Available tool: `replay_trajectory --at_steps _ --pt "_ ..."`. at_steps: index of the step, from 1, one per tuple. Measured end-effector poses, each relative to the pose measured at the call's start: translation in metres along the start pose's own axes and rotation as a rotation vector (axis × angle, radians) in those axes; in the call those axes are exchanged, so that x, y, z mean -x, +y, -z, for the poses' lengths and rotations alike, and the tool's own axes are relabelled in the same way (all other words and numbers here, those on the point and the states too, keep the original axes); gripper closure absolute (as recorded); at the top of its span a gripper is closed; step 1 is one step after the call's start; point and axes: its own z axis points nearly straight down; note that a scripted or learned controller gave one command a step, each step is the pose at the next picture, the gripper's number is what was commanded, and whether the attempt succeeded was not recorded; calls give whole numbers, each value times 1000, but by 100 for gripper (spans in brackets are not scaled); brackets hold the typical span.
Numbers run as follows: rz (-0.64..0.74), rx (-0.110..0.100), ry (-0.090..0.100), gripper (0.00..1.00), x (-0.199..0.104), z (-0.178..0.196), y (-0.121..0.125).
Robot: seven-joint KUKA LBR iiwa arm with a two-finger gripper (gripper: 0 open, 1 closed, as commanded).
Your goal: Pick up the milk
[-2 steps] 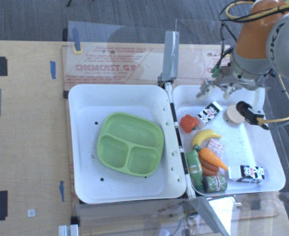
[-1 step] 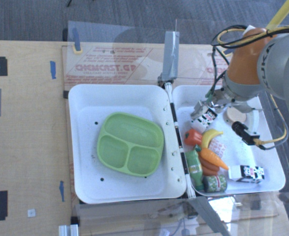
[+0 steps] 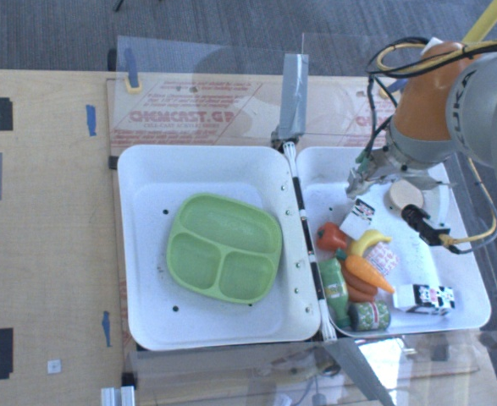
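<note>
The milk [image 3: 433,297] is a small white carton with black cow patches, lying on its side near the front right corner of the right bin [image 3: 477,299]. My gripper [image 3: 362,178] hangs below the orange wrist band over the back left part of that bin, well behind and left of the milk. Just in front of the gripper lies a small white box with a dark label [image 3: 359,217]. Nothing shows between the gripper and the milk but other toy food.
Piled in the right bin are a banana [image 3: 372,241], a carrot [image 3: 367,271], a red vegetable [image 3: 332,237], a green bottle [image 3: 334,280], a green can [image 3: 369,315] and a cream round piece [image 3: 405,195]. A green divided plate [image 3: 223,248] lies in the left bin [image 3: 138,184].
</note>
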Motion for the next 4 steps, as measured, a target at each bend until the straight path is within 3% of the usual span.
replay_trajectory --at_steps 1,2,3,4 --pt "0 0 0 0 0 0 0" --pt "-174 -19 5 0 38 -28 17" --pt "103 -21 11 0 19 -27 -22" --pt "101 -13 8 100 20 -14 -19"
